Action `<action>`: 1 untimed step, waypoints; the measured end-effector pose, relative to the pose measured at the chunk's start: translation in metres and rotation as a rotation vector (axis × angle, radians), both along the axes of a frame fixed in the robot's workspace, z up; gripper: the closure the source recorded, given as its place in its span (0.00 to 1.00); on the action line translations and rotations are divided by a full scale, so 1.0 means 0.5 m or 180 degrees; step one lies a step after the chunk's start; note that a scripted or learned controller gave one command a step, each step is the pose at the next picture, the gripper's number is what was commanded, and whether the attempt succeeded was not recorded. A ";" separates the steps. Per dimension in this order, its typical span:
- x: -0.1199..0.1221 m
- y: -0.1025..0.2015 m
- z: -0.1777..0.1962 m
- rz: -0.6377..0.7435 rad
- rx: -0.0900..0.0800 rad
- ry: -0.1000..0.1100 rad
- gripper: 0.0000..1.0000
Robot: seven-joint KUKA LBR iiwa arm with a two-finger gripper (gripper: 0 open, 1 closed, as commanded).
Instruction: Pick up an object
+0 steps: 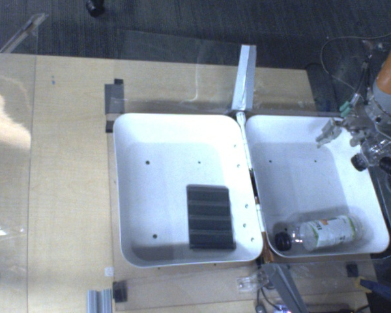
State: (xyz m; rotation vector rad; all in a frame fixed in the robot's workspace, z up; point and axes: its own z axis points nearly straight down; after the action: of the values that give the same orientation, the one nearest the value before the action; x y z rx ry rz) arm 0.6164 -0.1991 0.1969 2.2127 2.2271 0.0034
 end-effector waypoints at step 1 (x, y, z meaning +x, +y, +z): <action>-0.063 0.093 -0.216 0.0900 -0.0011 -0.0028 0.00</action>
State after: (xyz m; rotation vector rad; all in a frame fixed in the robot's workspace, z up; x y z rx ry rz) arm 0.5847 -0.1525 0.0889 1.8719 2.5101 0.0097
